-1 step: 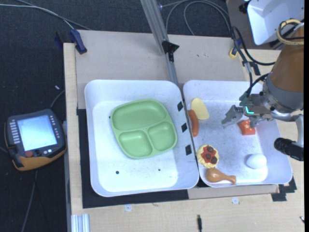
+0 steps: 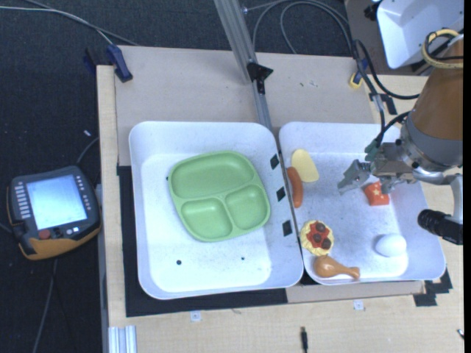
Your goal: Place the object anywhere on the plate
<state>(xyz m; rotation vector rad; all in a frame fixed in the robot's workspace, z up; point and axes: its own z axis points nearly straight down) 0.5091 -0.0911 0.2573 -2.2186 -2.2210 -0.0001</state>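
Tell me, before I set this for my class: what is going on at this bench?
A grey robot arm reaches in from the right, its hand hanging over the right bin, close to a small red object. Toy food lies around that bin: a sausage, a yellow piece, a small pizza, a drumstick and a white egg. The green divided plate sits in the left bin with no food on it.

Two bins [image 2: 147,197] – one plate [image 2: 218,195] – six foods [image 2: 317,236]

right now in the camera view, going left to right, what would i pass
handheld grey-and-orange control pendant with a lit screen → green three-compartment plastic plate → orange toy sausage → small red block → white egg-shaped ball
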